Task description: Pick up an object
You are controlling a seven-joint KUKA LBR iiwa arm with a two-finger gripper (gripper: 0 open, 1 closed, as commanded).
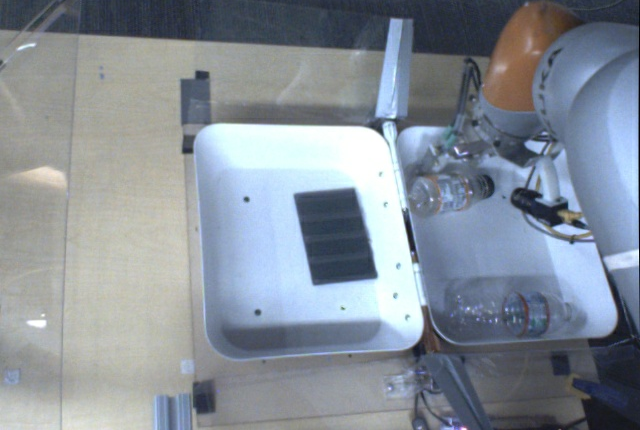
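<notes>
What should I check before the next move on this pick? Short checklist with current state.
1. Gripper over the right bin: ok, it sits at the bin's upper left corner.
2. Target nearby: ok, a clear bottle lies on its side just below the gripper.
3. Bottle between the fingers: cannot tell, clear plastic and metal blur together.
4. Second bottle out of the way: ok, it lies along the bin's near edge, apart from the first.
5. Room against the wall: not ok, the first bottle's base lies close to the divider between the bins.
6. Dark pad in the left bin: ok, uninvolved.
</notes>
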